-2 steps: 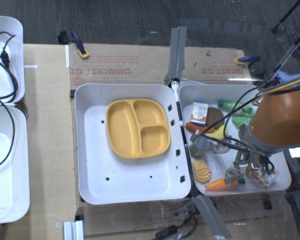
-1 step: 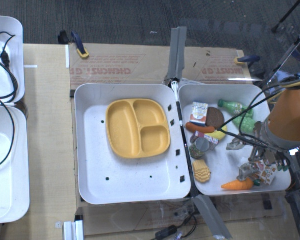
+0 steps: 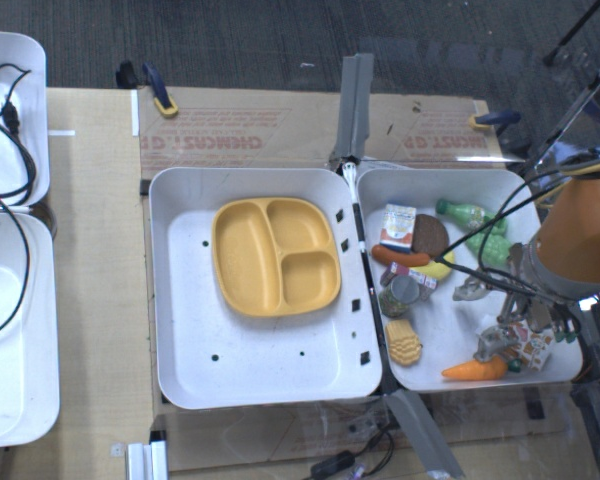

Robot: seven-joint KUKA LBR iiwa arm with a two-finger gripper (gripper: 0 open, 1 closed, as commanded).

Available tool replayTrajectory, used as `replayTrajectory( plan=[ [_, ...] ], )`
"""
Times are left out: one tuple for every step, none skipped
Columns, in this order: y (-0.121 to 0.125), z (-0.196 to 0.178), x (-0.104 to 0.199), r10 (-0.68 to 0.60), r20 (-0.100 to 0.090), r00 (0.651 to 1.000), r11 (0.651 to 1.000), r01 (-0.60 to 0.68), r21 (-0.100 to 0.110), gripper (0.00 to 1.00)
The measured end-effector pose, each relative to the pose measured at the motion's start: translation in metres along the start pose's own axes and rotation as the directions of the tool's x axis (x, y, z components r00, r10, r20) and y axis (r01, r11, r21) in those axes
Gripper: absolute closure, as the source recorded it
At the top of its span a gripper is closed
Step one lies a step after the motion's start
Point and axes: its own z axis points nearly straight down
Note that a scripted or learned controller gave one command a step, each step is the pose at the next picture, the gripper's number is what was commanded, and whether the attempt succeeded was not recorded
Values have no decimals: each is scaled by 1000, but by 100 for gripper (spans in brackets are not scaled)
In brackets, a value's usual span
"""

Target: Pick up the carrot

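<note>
Overall, the tabletop (image 3: 90,218) carried two white bins; the left bin (image 3: 180,348) held a yellow divided plate (image 3: 276,256), the right bin (image 3: 450,393) mixed clutter. The carrot (image 3: 474,370) lay near that bin's front wall. The gripper (image 3: 515,333) hovered just above and beside it; whether the fingers were spread could not be told. A descent centred across the carrot's width was judged advisable.

Even, soft overhead light, faint shadows, mild glare on the white bins (image 3: 170,268), slightly grainy focus.
</note>
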Motion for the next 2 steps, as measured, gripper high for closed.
replayTrajectory(
  plan=[
    [-16,1,3,185,-3,983,983,-185,-1,0],
    [-54,7,-26,483,-23,875,876,-483,7,0]
  ],
)
